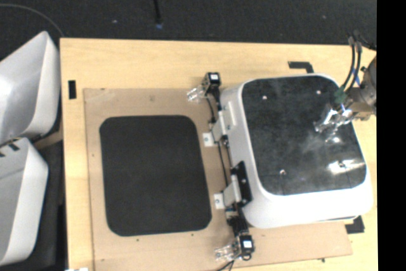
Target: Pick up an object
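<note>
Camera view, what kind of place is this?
Likely a robot test bench: a plywood board on dark floor, a white bin with a black bottom, and a gripper reaching into it.

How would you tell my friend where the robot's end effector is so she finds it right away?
Start at the white bin with the dark floor, on the right of the wooden bench. Look over its upper right corner: the end effector is the shiny metal piece there, the one bright thing above that dark floor.

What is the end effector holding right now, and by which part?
Cannot be told: the end effector is small and blurred over the right bin, with no object discernible there.
</note>
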Robot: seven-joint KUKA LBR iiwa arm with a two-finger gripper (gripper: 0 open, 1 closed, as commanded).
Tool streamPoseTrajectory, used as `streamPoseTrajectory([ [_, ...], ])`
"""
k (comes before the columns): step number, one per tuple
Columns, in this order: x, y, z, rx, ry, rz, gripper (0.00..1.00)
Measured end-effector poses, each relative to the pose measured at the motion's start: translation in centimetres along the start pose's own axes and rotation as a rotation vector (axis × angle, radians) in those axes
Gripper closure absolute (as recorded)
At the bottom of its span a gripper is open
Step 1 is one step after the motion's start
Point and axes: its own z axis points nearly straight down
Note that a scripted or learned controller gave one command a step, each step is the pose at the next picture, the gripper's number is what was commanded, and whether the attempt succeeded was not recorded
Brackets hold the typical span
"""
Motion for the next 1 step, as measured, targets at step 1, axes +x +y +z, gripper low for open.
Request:
streamPoseTrajectory([
  [1, 5.09, 2.21, -0.43, 0.004, -0.003, 0.0, 1.0],
])
